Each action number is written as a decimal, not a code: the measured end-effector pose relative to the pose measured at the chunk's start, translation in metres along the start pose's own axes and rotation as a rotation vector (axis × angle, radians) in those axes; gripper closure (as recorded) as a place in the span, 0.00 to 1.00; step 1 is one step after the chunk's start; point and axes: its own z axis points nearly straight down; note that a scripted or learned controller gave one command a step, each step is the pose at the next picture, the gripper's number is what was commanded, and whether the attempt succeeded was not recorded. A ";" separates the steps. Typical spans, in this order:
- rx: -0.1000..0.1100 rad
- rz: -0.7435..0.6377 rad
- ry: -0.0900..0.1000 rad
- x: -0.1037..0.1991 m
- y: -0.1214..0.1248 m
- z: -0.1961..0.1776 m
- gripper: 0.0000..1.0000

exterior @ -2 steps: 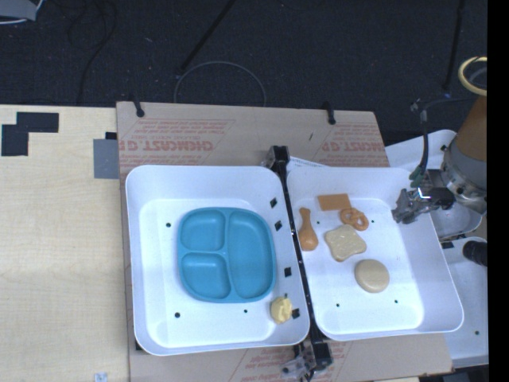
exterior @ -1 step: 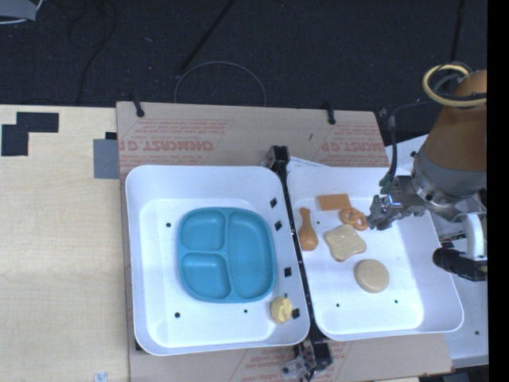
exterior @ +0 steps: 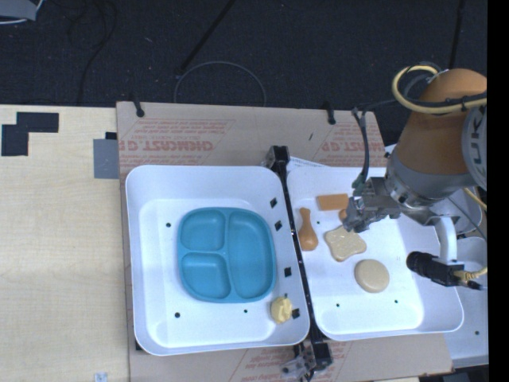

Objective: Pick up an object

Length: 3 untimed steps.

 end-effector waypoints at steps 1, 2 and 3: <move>0.001 0.000 0.000 0.049 -0.015 -0.006 1.00; 0.002 0.001 -0.001 0.092 -0.026 0.005 1.00; 0.000 0.000 -0.001 0.147 -0.034 -0.002 1.00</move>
